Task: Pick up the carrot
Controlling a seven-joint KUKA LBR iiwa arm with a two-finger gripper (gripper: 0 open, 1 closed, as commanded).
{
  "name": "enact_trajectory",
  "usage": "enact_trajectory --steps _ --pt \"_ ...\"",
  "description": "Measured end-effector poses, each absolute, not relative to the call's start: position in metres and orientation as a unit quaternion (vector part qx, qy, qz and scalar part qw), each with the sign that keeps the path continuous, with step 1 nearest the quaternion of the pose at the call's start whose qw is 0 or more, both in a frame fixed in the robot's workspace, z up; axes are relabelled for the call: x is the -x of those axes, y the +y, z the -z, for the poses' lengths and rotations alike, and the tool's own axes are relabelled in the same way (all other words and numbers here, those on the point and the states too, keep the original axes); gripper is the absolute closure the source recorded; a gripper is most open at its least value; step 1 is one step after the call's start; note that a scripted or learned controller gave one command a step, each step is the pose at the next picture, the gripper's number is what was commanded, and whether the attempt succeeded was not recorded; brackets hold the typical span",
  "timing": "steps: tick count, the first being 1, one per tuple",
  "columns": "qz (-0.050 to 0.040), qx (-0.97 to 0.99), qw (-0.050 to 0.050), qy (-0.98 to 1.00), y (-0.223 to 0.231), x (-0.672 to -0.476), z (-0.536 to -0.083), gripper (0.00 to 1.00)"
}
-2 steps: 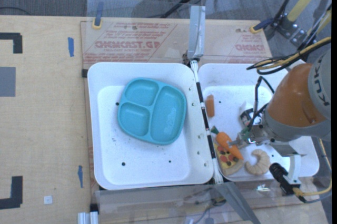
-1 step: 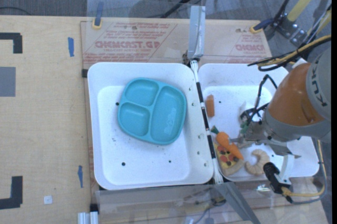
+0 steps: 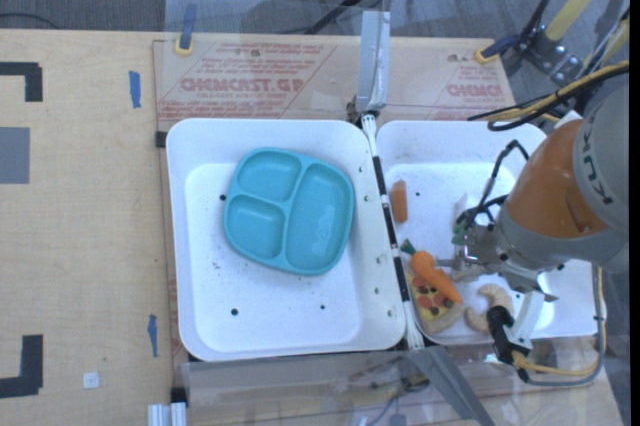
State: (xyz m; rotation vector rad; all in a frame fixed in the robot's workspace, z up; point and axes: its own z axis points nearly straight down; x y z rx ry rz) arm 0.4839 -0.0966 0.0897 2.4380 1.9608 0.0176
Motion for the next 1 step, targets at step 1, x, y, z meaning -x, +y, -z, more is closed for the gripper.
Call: enact_trajectory --steps 1 --pt "-0.0063 -0.845 0.005 0.534 -0.0935 -0.4843 -0.0896 1.00"
